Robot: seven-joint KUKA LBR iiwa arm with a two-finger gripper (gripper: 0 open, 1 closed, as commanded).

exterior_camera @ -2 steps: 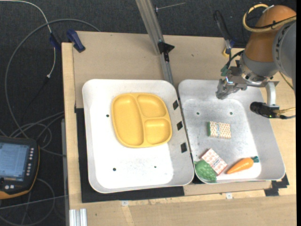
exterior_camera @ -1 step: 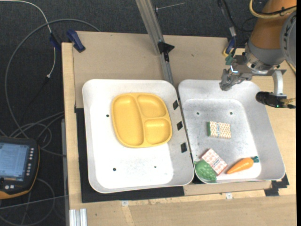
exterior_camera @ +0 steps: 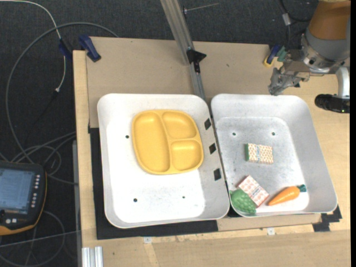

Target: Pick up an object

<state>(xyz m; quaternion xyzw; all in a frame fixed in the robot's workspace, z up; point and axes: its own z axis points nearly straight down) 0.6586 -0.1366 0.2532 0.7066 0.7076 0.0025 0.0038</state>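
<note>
The right bin holds a small patterned box near its middle. Along its front edge lie a red-checked packet, a green leafy toy and an orange carrot. My gripper hangs above the back rim of the right bin, well behind all of these objects. Nothing shows between its fingers.
The left bin carries a yellow divided plate. A metal post slants across the bench behind the bins. Blue clamps sit at the bench's back corners. A tablet and cables lie on the floor at left.
</note>
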